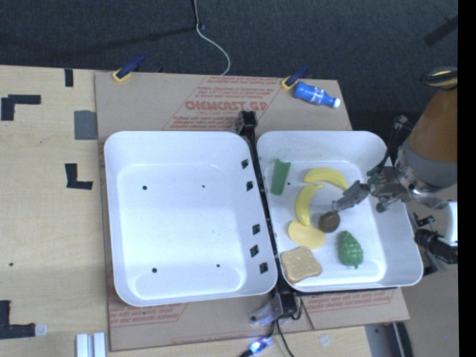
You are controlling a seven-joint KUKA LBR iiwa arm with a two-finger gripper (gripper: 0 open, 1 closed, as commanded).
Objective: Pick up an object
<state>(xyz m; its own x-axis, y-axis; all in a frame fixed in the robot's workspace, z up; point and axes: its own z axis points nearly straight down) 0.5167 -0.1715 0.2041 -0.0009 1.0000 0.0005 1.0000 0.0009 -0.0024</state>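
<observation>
Overhead slanted view of the bench [44, 199] with two shallow white bins side by side. The left bin [178, 143] has its floor bare; the right bin [372, 143] holds the candidate objects. The hand [336, 203] reaches in from the right and sits low over a small brown ball-like object [329, 220], apparently touching or just above it; whether it is open or closed cannot be told, and nothing is seen gripped.

Just beside the brown object lie two yellow bananas [309, 199], a yellow disc [306, 235], a slice of toast [300, 263], a green knobbly fruit [350, 248] and a green block [280, 176].

Judged as toy pieces, all are likely light, stiff and somewhat slick. The round brown piece may roll away; it is best taken across its middle.
</observation>
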